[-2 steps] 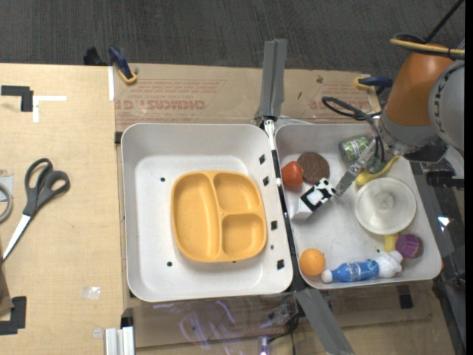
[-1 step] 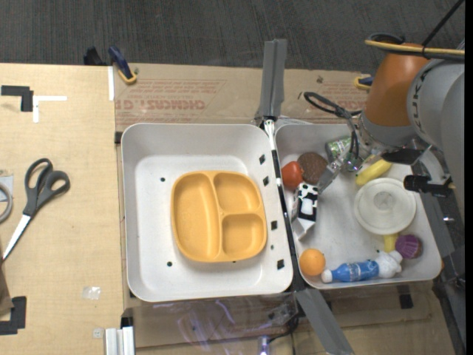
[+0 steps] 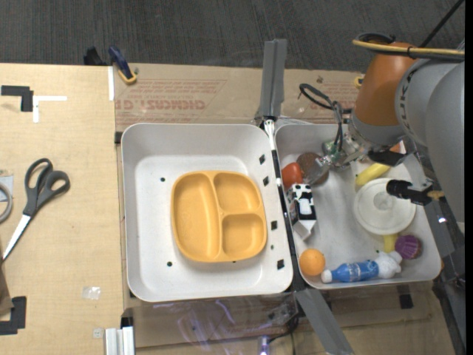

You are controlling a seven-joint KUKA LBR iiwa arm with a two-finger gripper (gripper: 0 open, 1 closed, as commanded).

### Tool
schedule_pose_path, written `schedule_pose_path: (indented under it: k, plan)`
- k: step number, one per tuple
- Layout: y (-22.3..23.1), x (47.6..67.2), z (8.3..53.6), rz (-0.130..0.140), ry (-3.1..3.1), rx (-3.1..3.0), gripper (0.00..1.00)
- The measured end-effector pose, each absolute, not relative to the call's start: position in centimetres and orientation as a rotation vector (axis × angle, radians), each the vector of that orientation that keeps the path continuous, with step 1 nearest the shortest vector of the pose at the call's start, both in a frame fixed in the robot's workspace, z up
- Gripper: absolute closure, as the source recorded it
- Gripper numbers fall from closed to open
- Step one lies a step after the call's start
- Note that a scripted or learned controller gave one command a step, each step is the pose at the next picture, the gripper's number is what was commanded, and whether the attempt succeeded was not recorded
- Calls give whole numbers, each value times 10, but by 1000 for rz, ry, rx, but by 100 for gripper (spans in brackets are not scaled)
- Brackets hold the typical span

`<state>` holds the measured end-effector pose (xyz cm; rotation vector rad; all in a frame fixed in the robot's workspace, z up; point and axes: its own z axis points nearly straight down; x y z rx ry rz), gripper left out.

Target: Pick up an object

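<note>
The arm (image 3: 436, 109) is running off the right edge and covering the right bin's (image 3: 295, 133) far corner; a yellow object (image 3: 372, 173), possibly a banana, is lying half hidden beneath it.

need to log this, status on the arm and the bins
Gripper low in right bin, fingers unclear. Nearest: red round object. Yellow divided plastic tray sits in left bin.

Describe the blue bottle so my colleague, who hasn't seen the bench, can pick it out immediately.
Start at the right-hand shallow white bin, the one crowded with small items. Along its near edge lies a blue plastic bottle with a white cap, on its side between a small orange ball and a purple object. It is the bin's one blue, elongated item.
</note>
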<state>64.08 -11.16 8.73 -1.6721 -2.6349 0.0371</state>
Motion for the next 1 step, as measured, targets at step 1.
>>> schedule_pose_path:
  k: [1]
  plan:
    - [-109,626,91,11,-2594,-1774,0]
